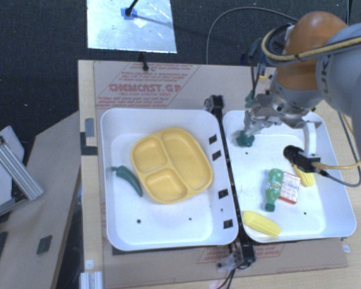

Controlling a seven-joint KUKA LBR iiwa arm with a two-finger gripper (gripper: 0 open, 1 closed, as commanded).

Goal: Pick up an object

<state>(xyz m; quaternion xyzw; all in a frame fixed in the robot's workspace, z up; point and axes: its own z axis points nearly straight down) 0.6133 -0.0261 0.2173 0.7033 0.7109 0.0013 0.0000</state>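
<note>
Nearest the camera, in the right bin [340, 218], a yellow corn cob [262, 223] lies by the front wall, and just behind it a green bottle [273, 189] lies on its side, touching a small red-and-white packet [290, 188]. A yellow piece [305, 177] sits beside them under a black fitting on a cable. In the left bin [108, 221], a yellow divided plate [171, 164] rests in the middle with a green pepper [129, 179] just to its left. Farther back, at the rear left corner of the right bin, the gripper [251, 127] hangs over a small teal object [245, 140], which seems the thing to be picked. It lies on the bin floor close to the dividing wall. Whether the jaws are apart or together cannot be told from this slant, and nothing shows the object held. It looks small, light and probably rigid plastic, likely to skid on the smooth floor, so it is best taken squarely across its middle, minding the nearby wall.
</note>
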